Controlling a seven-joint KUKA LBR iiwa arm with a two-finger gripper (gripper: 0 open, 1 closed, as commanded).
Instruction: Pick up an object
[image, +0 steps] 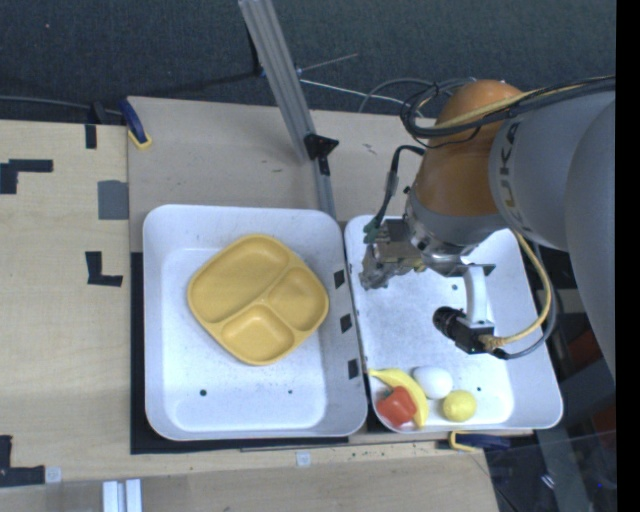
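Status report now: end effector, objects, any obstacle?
End effector low over right bin, upper left. Banana, white ball, lemon, red piece clustered at front edge, untouched.

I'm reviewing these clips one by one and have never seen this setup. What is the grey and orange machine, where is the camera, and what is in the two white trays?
One fixed camera looks down at a slant on a bench. The grey and orange machine is a robot arm reaching in from the right. Its gripper hangs over the right bin; nothing is visibly between its fingers. The left bin holds a yellow divided plate. At the right bin's near edge sit a banana, a red item, a white ball and a small yellow ball.
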